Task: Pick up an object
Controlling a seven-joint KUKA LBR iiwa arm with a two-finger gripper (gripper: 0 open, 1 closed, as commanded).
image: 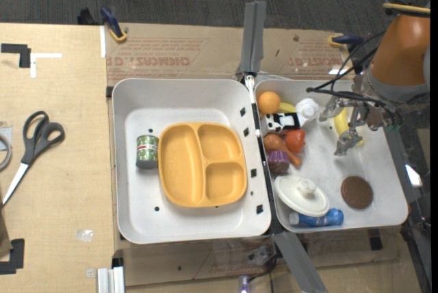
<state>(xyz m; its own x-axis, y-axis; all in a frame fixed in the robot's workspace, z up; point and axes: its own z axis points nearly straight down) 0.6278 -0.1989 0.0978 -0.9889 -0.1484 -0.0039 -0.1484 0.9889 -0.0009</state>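
left bin (130, 216): yellow divided tray (202, 163) in the middle, small green can (147, 150) touching its left edge
right bin (390, 209): orange ball (269, 102), white lidded pot (302, 196), brown disc (356, 192), blue bottle (321, 218), more toys along left wall
gripper (347, 142): low over right bin's upper right, fingers slightly apart, nothing between them

One fixed camera hangs above the table (55, 216), looking down at a slant from a moderate height. Both white bins sit in frame, the left bin (126, 216) near centre and the right bin (390, 209) toward three o'clock, where the arm (404, 52) enters.
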